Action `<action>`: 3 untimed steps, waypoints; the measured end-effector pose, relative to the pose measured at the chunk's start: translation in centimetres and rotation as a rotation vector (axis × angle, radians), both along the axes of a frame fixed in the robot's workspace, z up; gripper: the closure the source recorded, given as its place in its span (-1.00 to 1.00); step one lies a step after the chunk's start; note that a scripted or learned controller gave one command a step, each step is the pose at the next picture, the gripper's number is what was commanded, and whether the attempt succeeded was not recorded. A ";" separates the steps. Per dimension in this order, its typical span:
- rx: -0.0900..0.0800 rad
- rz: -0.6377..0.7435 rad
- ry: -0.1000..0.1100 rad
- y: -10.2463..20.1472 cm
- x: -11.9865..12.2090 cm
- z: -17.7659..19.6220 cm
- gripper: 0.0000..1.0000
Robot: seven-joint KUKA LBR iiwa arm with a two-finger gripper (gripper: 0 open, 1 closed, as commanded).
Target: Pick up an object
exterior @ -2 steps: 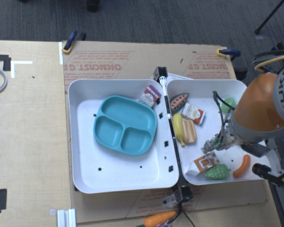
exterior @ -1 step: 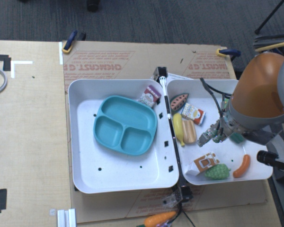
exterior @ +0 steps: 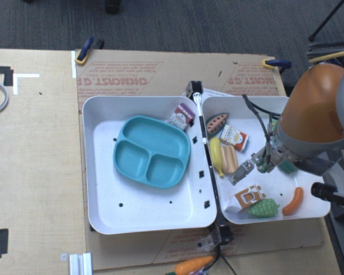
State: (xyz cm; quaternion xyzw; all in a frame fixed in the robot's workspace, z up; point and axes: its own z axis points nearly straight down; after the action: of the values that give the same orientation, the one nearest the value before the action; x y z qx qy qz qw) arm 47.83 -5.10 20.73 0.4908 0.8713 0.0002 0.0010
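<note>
The claw (exterior: 245, 171) hung low in the right white plastic bin (exterior: 320, 213), just right of a tan bread-like toy (exterior: 230, 158) lying beside a yellow toy banana (exterior: 216, 153); whether it was open or gripping anything I could not tell. The pick seemed at the approach stage, so the next move called for settling squarely over that bread toy before closing.

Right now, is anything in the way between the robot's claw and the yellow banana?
Nothing visible blocks it. The gripper hovers in the right bin, just right of the hot dog bun. The banana lies on the bun's far side, touching it, so the bun sits between them.
</note>
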 end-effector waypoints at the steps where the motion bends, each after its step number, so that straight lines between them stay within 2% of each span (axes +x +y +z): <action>1: 0.000 0.118 0.002 2.7 0.0 -1.5 -1.00; 2: -0.001 0.189 0.001 2.4 11.0 -1.5 -1.00; 3: -0.001 0.401 0.001 4.8 5.5 -1.5 -1.00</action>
State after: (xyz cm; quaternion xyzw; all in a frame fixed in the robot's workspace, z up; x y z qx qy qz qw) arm 53.36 -0.28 19.22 0.3072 0.9517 -0.0002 0.0004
